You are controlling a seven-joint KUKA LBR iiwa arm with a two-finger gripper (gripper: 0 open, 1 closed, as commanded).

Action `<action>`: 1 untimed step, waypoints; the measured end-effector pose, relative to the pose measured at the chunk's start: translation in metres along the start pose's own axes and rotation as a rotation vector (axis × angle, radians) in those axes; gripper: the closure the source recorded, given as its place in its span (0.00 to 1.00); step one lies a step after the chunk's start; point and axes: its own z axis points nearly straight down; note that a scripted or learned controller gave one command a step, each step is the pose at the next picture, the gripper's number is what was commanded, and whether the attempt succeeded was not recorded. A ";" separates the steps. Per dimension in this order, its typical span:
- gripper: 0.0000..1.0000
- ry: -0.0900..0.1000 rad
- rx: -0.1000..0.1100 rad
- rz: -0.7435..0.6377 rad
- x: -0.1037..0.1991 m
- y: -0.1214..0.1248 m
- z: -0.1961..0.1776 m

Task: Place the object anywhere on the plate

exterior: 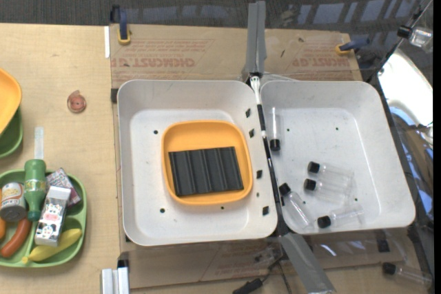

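Cardboard-lined bench, orange plate [207, 141] in left bin [138, 169], vials [329, 179] in right bin [386, 148]

Matt plate [207, 139]; seemingly clear-plastic vials [331, 181].

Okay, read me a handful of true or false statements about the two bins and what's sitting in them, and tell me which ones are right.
1. The orange plate sits in the left bin. True.
2. A dark ribbed block lies on the plate. True.
3. The clear vials are in the left bin. False: they lie in the right bin.
4. The vials have black caps. True.
5. The plate is green. False: it is orange; a green tray of toy food sits on the bench to the left.
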 end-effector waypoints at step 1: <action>1.00 0.001 -0.001 -0.276 0.002 0.001 0.000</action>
